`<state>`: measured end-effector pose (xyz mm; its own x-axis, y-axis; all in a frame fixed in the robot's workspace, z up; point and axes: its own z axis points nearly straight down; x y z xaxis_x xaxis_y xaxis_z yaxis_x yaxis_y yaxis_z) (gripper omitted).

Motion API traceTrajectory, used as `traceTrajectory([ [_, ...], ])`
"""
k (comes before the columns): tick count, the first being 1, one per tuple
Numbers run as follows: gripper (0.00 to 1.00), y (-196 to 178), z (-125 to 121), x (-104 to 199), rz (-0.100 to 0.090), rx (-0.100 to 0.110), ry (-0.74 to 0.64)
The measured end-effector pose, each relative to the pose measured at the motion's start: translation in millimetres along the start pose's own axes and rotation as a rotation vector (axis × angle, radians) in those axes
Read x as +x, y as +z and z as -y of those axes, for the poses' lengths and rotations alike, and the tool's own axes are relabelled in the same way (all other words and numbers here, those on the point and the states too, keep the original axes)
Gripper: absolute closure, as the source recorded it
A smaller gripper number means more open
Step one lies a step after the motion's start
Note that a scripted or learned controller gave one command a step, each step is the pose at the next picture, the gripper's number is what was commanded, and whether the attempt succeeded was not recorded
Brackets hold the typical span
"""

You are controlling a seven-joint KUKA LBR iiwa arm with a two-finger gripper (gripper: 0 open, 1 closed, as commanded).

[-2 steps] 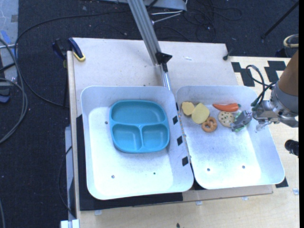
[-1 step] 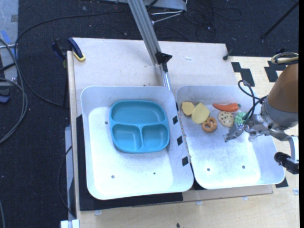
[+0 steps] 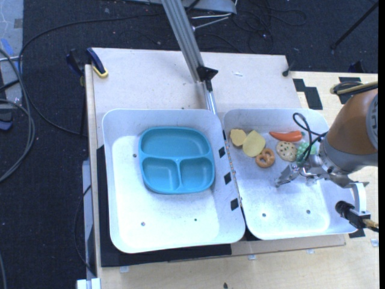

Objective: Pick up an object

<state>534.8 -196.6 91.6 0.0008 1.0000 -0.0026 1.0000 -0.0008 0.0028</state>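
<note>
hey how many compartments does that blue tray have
3. The blue tray in the left bin has one long compartment across its far side and two smaller ones side by side nearer the camera.

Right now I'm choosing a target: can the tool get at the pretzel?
Probably yes: the pretzel lies uncovered in the right bin, just left of the tool, with bare floor between.

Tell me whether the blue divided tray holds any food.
Empty. The blue divided tray in the left bin shows three bare compartments.

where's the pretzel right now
The pretzel lies in the right bin, near its upper left, just below the yellow piece and left of the round cracker.
</note>
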Motion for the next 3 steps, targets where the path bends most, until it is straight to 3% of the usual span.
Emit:
traceTrajectory([
  [1, 1.0, -14, -2, -1, 0.003, -0.006, 0.0],
  [3, 1.0, -105, -16, -5, 0.0, -0.003, -0.003],
])
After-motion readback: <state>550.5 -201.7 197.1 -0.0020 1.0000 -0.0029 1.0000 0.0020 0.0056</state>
